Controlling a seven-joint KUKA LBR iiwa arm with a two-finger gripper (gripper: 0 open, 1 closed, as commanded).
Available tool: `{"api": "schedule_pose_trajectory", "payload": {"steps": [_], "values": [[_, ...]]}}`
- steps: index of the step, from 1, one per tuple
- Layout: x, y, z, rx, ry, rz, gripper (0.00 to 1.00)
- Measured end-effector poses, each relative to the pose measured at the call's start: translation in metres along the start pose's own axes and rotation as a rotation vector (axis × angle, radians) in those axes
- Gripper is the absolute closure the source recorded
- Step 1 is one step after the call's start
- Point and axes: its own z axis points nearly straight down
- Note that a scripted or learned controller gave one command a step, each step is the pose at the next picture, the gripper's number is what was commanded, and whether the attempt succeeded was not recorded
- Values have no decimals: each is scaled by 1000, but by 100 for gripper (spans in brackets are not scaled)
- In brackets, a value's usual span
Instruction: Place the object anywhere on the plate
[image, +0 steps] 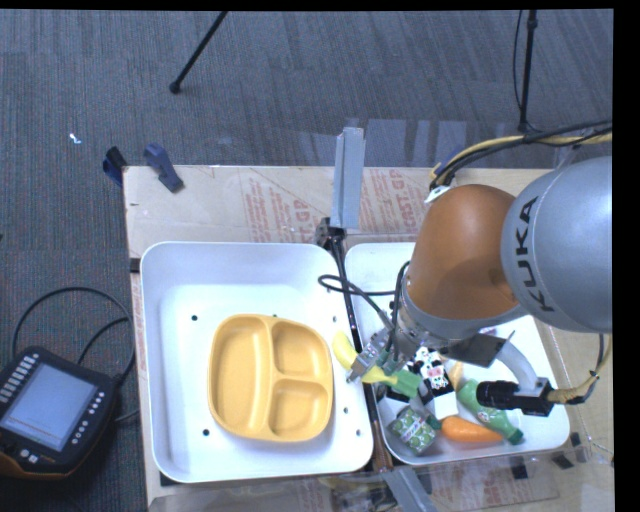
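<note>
You have a yellow three-compartment plate (270, 377) lying flat at lower centre-left, with a yellow banana-like object (346, 351) just right of it.

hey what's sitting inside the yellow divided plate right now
Nothing lies in the yellow three-compartment plastic plate; all three wells show bare in the left white bin. A yellow banana-like toy sits just past its right rim, where the arm's gripper is.

the arm (560, 250) is smooth grey with black "kuka" lettering down its side, a glossy orange band (465, 250) above the wrist, and yellow and black cables (490, 147) running along its top.
</note>
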Motion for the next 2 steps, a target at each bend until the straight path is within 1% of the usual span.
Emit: {"api": "schedule_pose_trajectory", "payload": {"steps": [1, 2], "values": [[-21, -23, -42, -2, -2, -83, 100], [10, -15, -14, -1, -1, -272, 100]]}}
